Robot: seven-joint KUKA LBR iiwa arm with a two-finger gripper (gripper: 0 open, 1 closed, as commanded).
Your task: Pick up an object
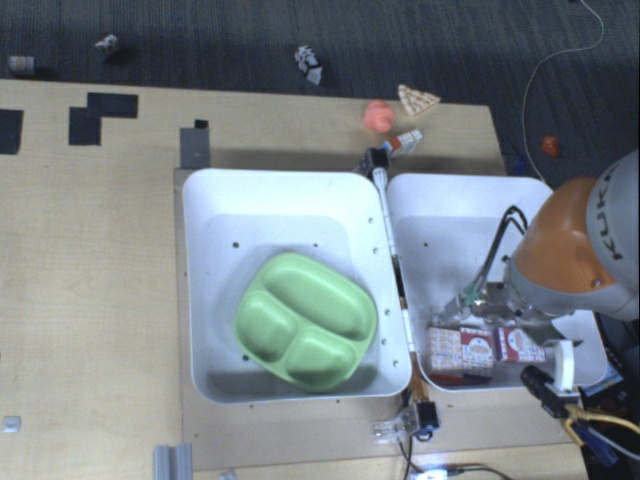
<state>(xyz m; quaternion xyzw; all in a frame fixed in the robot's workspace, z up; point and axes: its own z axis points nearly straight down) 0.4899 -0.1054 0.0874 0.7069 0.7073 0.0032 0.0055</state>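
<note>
A green divided plate (305, 318) lies tilted in the left bin (215, 268), toward its near side. In the right bin (440, 218) a red and white printed carton (463, 349) lies along the near wall. My gripper (480, 306) is low in the right bin, just above the carton's far edge, under the grey and orange wrist. The wrist hides the fingertips.
On the bench behind the bins lie a pink ball (378, 117), a pizza-slice toy (417, 99) and a small red and white tube (403, 143). Small scraps lie on the dark floor beyond. Black tape patches (100, 113) mark the bench at the far left.
</note>
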